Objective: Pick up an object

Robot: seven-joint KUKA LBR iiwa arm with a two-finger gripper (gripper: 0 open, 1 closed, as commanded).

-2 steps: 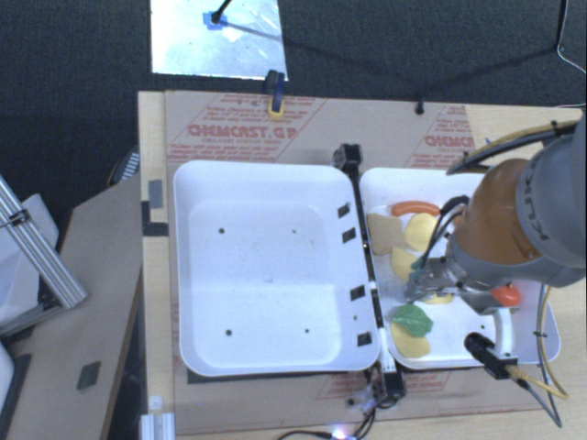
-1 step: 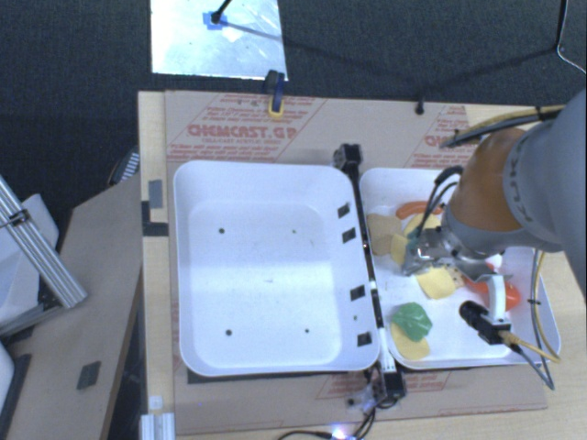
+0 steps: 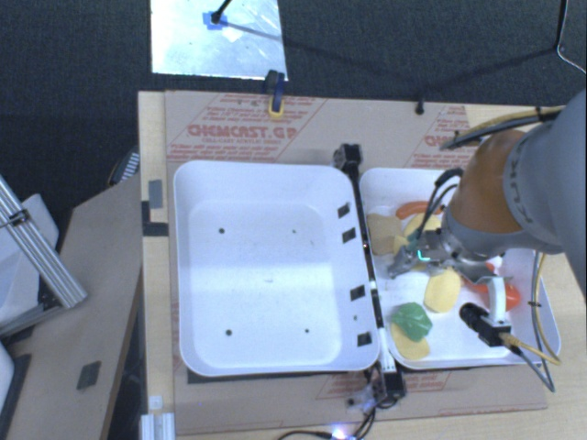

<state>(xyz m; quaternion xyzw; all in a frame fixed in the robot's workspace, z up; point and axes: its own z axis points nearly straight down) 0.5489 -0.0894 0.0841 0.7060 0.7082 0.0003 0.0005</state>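
Objects for your pick crowd the right bin (image 3: pixel 527 356): a pale yellow piece (image 3: pixel 442 291) near its middle, a green lump (image 3: pixel 412 319) toward its front left corner, and orange bits (image 3: pixel 410 210) by the far wall. Your gripper (image 3: pixel 404 262) hangs low over the bin's left side, probably to reach them; you cannot tell its pincer state here. The left bin (image 3: pixel 197 337) sits alongside.

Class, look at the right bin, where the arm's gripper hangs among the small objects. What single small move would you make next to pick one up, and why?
Probably lower the gripper straight down a little. It sits in the right bin beside the pale block, with the yellow piece and green object lying close by, and nothing shows between its fingers. I cannot tell how far above the bin floor it is.
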